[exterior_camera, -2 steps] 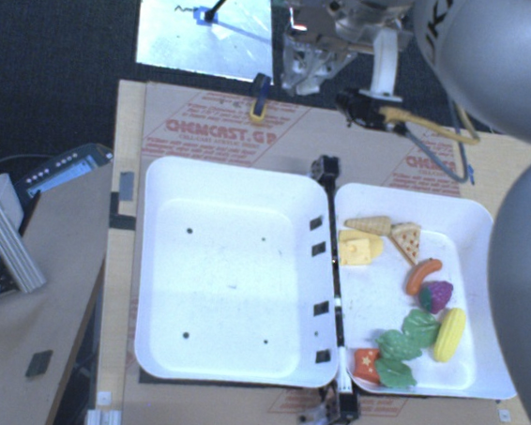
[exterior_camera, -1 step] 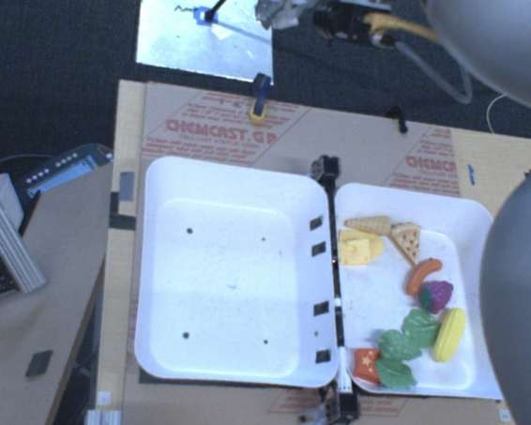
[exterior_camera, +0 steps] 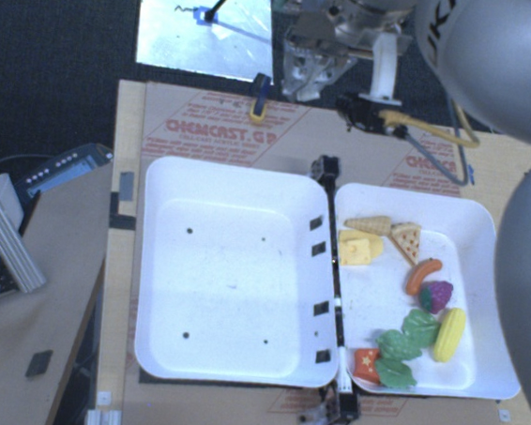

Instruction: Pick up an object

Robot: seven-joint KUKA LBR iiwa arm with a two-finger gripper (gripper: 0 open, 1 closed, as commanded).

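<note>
Pincer [exterior_camera: 303,81] raised behind the bins, grip state unclear; toy food [exterior_camera: 413,303] fills right bin [exterior_camera: 485,277]

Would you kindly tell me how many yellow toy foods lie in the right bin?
2: a yellow cheese block near the bin's upper-left corner, and a yellow lemon-like piece at its lower right. Others could hide under the green leafy pieces.

Smooth matt white plastic: left bin [exterior_camera: 230,279], right bin [exterior_camera: 476,224]. Glossy moulded plastic: yellow lemon [exterior_camera: 449,334], orange sausage [exterior_camera: 423,274], purple grapes [exterior_camera: 437,295], green leafy pieces [exterior_camera: 410,335]. Duller yellow plastic: cheese block [exterior_camera: 360,249]. Matt brown cardboard, red print: sheet under bins [exterior_camera: 227,127]. Pale matt wood-look: bench [exterior_camera: 72,262]. Bare shiny metal: end effector [exterior_camera: 304,74]. Smooth grey satin shell: arm [exterior_camera: 509,53]. Ribbed aluminium: rail at left [exterior_camera: 3,241].
</note>
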